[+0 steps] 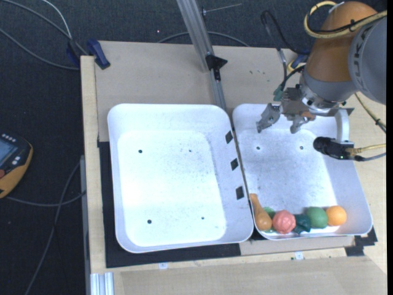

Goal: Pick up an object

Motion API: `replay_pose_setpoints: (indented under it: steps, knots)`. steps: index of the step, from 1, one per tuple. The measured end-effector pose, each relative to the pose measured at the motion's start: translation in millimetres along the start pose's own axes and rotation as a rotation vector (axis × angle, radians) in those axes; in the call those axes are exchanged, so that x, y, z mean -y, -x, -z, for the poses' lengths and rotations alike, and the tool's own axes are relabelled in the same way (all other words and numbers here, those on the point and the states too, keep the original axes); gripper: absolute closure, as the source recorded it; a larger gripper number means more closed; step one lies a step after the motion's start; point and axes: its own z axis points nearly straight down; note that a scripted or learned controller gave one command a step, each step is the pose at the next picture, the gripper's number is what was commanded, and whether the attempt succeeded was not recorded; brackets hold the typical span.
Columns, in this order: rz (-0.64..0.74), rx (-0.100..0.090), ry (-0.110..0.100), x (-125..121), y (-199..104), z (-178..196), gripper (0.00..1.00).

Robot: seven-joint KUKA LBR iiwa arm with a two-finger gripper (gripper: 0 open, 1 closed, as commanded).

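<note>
- Hung with fingers spread and nothing between them: gripper (282, 120), above the far end of the right bin (288, 165).
- Lay along the near wall: orange ball (336, 214), green ball (317, 217), pink ball (283, 221).
- Best approached straight down on an end piece, clear of the wall.

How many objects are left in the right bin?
5 visible, in a row along its near edge: orange gourd, pink ball, teal piece, green ball, orange ball. More may hide beneath.
</note>
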Motion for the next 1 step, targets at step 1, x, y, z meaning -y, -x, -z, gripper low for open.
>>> replay_pose_setpoints:
  steps: [1]
  knots:
    - [0.000,0.000,0.002,-0.4,-0.2,10.8,1.00]
